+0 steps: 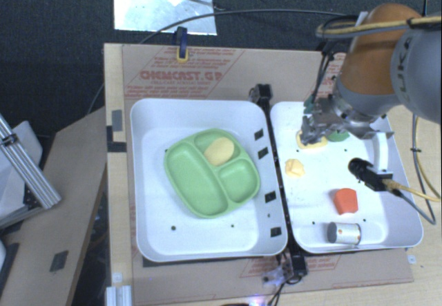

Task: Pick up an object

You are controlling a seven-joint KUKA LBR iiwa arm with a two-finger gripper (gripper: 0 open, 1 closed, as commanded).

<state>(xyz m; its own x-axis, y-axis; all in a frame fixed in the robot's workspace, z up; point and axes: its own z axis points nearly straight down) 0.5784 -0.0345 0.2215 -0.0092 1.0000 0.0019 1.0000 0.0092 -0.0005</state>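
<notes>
My gripper [313,133] hangs low over the back of the right bin [407,228], right above a flat yellow piece [309,142] whose edge peeks out under it. A green object [338,136] lies just to the right of the gripper, partly hidden by it. Further forward in the same bin lie a small yellow chunk [295,168], an orange block [346,201] and a silver cylinder [344,233]. Nothing shows between the fingers.
The left bin [148,228] holds a green divided plate [210,172] with a yellow lump [220,151] in its back compartment. A black divider with clips [273,166] separates the two bins. Bare white floor lies in the right bin's middle.
</notes>
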